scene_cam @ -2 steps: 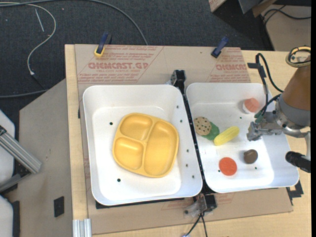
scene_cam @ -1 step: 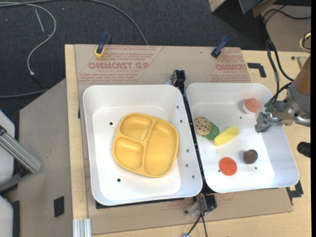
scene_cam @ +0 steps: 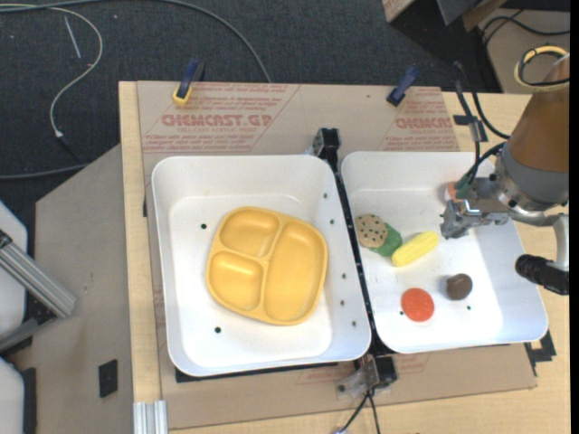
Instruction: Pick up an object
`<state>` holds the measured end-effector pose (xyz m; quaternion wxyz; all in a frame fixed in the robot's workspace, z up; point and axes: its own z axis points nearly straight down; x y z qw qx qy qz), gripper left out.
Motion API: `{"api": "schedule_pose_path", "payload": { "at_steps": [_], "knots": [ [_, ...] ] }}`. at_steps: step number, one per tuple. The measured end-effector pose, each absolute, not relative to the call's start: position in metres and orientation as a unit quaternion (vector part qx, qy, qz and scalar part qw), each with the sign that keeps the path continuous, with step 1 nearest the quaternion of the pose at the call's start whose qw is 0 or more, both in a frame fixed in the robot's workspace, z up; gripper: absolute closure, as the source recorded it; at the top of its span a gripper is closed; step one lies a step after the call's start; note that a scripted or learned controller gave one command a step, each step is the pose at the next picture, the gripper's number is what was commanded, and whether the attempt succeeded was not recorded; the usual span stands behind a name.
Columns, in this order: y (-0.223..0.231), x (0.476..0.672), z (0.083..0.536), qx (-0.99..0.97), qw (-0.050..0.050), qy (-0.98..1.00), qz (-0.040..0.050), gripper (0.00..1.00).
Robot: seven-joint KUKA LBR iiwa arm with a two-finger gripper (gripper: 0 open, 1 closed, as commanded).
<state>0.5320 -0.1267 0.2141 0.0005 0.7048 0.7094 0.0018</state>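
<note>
The gripper (scene_cam: pixel 455 217) hovers just beside the corn (scene_cam: pixel 415 249); jaw state I can't tell. Corn looks light, slick plastic; grip its middle.

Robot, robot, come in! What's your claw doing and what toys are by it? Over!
Gripper over right bin, nothing between fingers. Corn just left of it, untouched. Cookie, orange disc, brown ball nearby. Yellow tray in left bin.
</note>
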Motion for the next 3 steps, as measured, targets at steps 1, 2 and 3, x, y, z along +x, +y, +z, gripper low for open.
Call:
{"api": "schedule_pose_path", "payload": {
  "at_steps": [1,2,3],
  "knots": [
    [-0.073,0.525,0.223,0.705,-0.002,0.709,0.0007,1.0],
    [-0.022,0.52,0.218,0.705,-0.002,0.709,0.0,1.0],
    [0.031,0.523,0.23,0.705,0.0,0.71,0.0016,1.0]
  ]
}}
